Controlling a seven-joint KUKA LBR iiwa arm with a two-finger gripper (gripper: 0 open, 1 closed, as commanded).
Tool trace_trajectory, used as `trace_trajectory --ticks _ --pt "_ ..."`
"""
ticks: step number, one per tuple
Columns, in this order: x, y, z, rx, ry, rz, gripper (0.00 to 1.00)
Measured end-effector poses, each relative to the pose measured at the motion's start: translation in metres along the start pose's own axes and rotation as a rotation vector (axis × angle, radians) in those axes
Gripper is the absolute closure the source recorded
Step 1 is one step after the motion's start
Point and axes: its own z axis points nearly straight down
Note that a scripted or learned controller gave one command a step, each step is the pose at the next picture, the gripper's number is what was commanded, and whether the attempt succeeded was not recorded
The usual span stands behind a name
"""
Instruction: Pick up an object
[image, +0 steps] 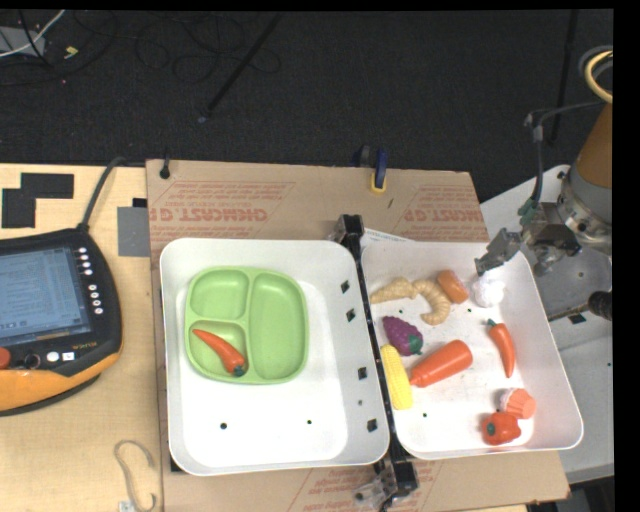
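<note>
We log the gripper (497, 252) at the right bin's (560, 400) upper right edge; whether it stands wide or narrow we cannot tell, and nothing shows as held.

Nearest item: a white rounded object (489, 289), just below and slightly left of the gripper, soft-looking, no clear long axis. We judge it the likeliest target, needing mostly a straight descent.

Other contents of the right bin, all toy food of smooth, plastic-looking finish:
- small orange carrot (503, 347), long axis near vertical in view, below the white object;
- large orange carrot (441, 363), lying diagonally, mid-bin;
- yellow corn cob (396, 377), lengthwise along the left wall;
- purple grape bunch (402, 334), knobbly;
- pale curved piece (416, 294), bent like a croissant;
- red tomato (501, 428), lower right.

Left bin (200, 440): a green divided plate (270, 320) with a red chilli pepper (221, 350) in its lower-left compartment, well apart from the gripper.
</note>
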Motion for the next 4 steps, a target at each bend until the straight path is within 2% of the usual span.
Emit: trace_trajectory --ticks 2,3,4 --pt "0.011 -0.007 0.119 0.004 0.001 -0.001 0.00" --pt "0.015 0.000 0.164 0.004 0.002 -0.004 0.00" --pt "0.017 0.000 0.181 0.003 0.001 -0.002 0.00"
